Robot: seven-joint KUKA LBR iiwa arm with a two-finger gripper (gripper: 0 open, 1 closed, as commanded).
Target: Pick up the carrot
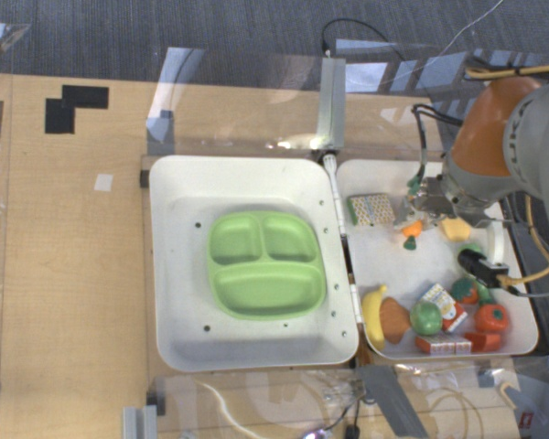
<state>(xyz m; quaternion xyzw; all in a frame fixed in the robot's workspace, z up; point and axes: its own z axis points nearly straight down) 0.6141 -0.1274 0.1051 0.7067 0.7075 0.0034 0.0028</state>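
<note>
The carrot (412, 233) is a small orange piece with a green tip. It lies in the right bin (384, 254), in the upper middle of the bin's floor. My gripper (425, 207) hangs right over it, coming down from the grey arm with the orange band at the upper right. The gripper's lower end sits just above and slightly right of the carrot. I cannot make out whether it touches the carrot.
A patterned card (371, 209) lies left of the carrot and a yellow wedge (455, 229) to its right. A banana (373, 314), brown potato (394, 319), green apple (427, 318) and tomato (491, 317) crowd the bin's front. The left bin holds a green divided plate (265, 263).
</note>
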